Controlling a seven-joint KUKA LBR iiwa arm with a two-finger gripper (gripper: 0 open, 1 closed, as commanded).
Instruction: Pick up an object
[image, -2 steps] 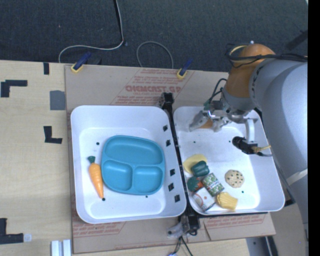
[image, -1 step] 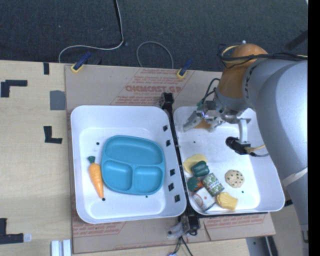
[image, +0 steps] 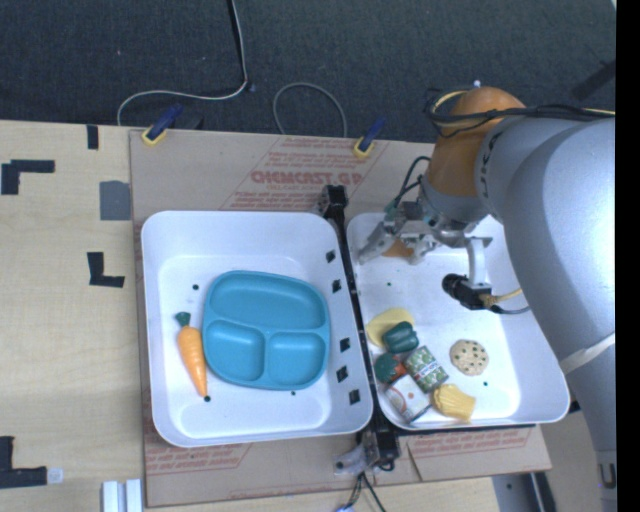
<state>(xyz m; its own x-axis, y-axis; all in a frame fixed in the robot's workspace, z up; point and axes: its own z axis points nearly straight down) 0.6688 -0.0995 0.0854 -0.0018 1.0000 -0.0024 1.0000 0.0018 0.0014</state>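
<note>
Nearest the camera, at the front of the right bin (image: 520, 395), a cluster of small toy foods: a yellow piece (image: 454, 401) at the front, a red-and-white packet (image: 405, 398) beside it toward the divider, a green labelled can (image: 425, 368) just behind, touching or nearly touching a dark green piece (image: 401, 339), and a pale yellow wedge (image: 388, 323) behind that. A little apart to the right, lying flat on the bin floor, a round cookie (image: 467, 356) with dark chips. In the left bin (image: 165, 260), at about the same depth, a blue compartment tray (image: 266, 328) set flat in the middle, with an orange carrot (image: 192, 357) just beside its left edge, green top pointing away from the camera. Under both bins, a brown cardboard sheet (image: 290, 170) on the pale wooden bench (image: 60, 330). Farther back, over the rear part of the right bin, the pincer (image: 400, 235) at the end of the grey arm (image: 560, 210), well apart from the food cluster. Cannot tell how far open, nor whether anything is gripped; a brownish patch right at it, too unclear to name. Beyond the bins, two clips (image: 158, 130) on the cardboard's far edge and a thin white cable (image: 240, 60) looping over dark floor.
</note>
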